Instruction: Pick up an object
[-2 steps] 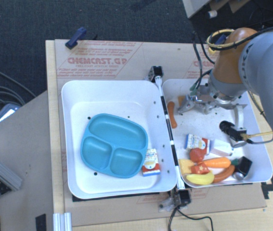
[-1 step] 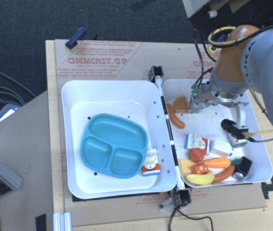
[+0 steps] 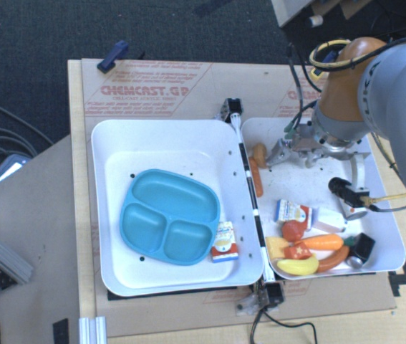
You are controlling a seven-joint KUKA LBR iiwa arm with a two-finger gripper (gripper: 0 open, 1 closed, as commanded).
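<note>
My gripper [image 3: 294, 156] hangs over the back left part of the right bin [image 3: 385, 224], open, with nothing between its fingers. Just to its left an orange hot dog toy [image 3: 258, 168] lies along the bin's left wall. Toward the front lies a cluster of toy food: a small milk carton [image 3: 291, 211], a red tomato [image 3: 293, 230], a carrot [image 3: 323, 242], a yellow banana [image 3: 297, 266], a brown sausage [image 3: 334, 258] and a black piece [image 3: 363, 248]. The gripper touches none of them.
The left bin [image 3: 109, 163] holds a blue divided plate [image 3: 169, 216] and a small juice carton [image 3: 224, 240] at the plate's front right corner. A blue clip [image 3: 112, 56] lies on the board behind the bins. Bare bin floor lies between the gripper and the food cluster.
</note>
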